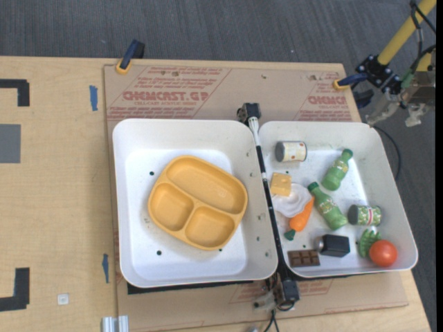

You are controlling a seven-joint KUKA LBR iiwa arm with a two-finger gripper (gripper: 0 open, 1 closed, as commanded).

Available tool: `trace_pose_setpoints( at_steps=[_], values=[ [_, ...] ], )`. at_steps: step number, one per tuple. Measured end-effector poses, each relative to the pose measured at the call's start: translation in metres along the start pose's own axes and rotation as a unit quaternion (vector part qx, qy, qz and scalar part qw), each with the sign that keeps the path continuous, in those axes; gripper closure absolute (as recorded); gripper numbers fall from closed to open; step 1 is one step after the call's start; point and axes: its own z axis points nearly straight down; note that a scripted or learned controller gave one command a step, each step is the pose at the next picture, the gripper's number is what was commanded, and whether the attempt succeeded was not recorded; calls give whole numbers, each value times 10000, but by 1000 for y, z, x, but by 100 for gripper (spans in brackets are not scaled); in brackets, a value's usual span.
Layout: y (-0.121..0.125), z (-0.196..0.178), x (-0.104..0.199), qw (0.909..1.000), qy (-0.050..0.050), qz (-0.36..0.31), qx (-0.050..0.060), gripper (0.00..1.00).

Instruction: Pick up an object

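A wooden bench [48, 206] is carrying a sheet of cardboard [277, 81] printed in red, and the two white bins are sitting on it side by side, their inner edges touching.

The left bin [131, 185] is holding one thing, a yellow divided tray [197, 203] with three compartments, which is lying flat and turned at a slant near the middle.

The right bin [394, 185] is holding all the small objects that could be picked up. Two green bottles are lying on their sides: one [336, 171] is resting toward the far right, and the other [327, 207] is lying in the middle, pointing its cap to the far left. A pale can [291, 151] is lying on its side at the far left. A red tomato [383, 253] is sitting in the near right corner, with a green leafy piece [367, 241] touching it on the left. A small green can [365, 215] is lying just beyond that, near the right wall. A black block [335, 245] is sitting near the front, and a brown chocolate bar [303, 258] is lying just left of it against the near wall. A yellow block [281, 184] is sitting by the left wall, touching a white round piece [294, 200] on its near side. An orange carrot [301, 217] is leaning across that white piece's near edge.

At the far right, off the bench, a yellow pole [401, 37] is slanting upward.
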Motion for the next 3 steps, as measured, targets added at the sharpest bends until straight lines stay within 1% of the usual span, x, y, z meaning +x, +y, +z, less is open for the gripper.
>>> trace_pose_setpoints(
  at_steps=[1,2,3],
  values=[
    [-48,194,52,9978,-1,-660,-6,0],
    [-48,183,52,9979,-3,-654,-21,100],
    [-49,41,103,9993,-1,-379,-13,100]
  ],
)
